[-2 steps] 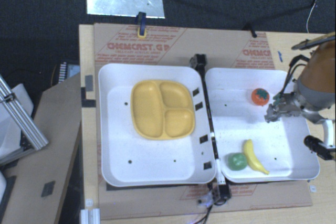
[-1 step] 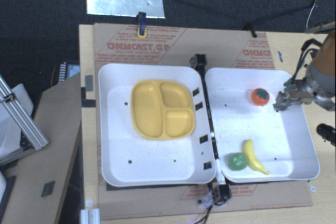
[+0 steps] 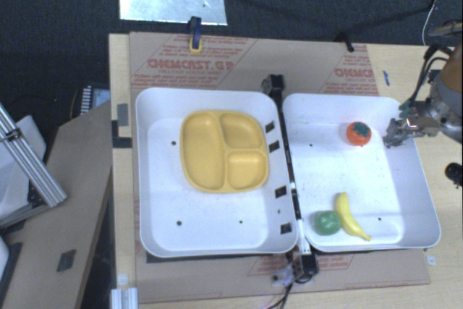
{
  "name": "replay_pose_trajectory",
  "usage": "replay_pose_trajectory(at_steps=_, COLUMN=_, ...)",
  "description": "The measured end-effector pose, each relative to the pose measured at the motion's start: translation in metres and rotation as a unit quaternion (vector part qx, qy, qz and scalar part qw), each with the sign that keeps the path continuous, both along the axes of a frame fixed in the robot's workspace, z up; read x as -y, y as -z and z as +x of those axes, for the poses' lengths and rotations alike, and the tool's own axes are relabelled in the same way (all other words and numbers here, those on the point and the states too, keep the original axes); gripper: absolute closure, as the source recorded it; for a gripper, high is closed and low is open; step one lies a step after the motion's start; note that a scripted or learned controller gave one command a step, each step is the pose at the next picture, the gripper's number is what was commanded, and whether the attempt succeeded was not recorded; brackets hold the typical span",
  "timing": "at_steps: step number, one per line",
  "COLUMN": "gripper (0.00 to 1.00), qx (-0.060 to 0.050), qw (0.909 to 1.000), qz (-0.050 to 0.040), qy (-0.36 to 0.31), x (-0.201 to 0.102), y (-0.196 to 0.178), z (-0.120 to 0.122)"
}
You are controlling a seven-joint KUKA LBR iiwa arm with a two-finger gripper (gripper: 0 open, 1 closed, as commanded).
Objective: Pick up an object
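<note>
Camera view: gripper (image 3: 397, 132) hangs over the right bin's (image 3: 376, 177) far right rim, finger state unreadable; tomato (image 3: 358, 132) nearby, banana (image 3: 351, 216) touching green fruit (image 3: 326, 222) at front.

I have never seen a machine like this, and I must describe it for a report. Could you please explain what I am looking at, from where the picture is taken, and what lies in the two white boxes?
The picture comes from one camera fixed above a bench, looking down at a slant. On the bench sit two shallow white bins side by side. The left bin holds a yellow plate divided into three compartments. The right bin holds three toy foods: an orange-red tomato near the back, and at the front a yellow banana with a round green fruit right beside it.

The machine is a robot arm reaching in from the right edge of the picture. Its gripper, a two-finger claw, is at the right bin's far right rim, close to the tomato. Nothing can be seen between its fingers, so all three foods lie in the bin, not yet picked up.
</note>
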State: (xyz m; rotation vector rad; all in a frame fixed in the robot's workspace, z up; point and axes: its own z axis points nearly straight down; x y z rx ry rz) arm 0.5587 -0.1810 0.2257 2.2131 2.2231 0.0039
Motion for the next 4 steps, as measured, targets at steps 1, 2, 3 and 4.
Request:
replay_pose_trajectory(at_steps=1, gripper=1.00, qx=-0.001, qw=1.0000, qz=0.0012, qy=-0.003, x=-0.052, y=-0.007, z=0.013)
replay_pose_trajectory(at_steps=2, gripper=1.00, qx=-0.002, qw=1.0000, qz=0.0016, qy=-0.003, x=-0.112, y=0.002, z=0.015)
replay_pose_trajectory(at_steps=3, gripper=1.00, qx=-0.002, qw=1.0000, qz=0.0018, qy=-0.003, x=-0.170, y=0.010, z=0.014)
replay_pose_trajectory(at_steps=4, gripper=1.00, qx=-0.002, qw=1.0000, qz=0.0020, qy=-0.003, x=-0.233, y=0.014, z=0.017)
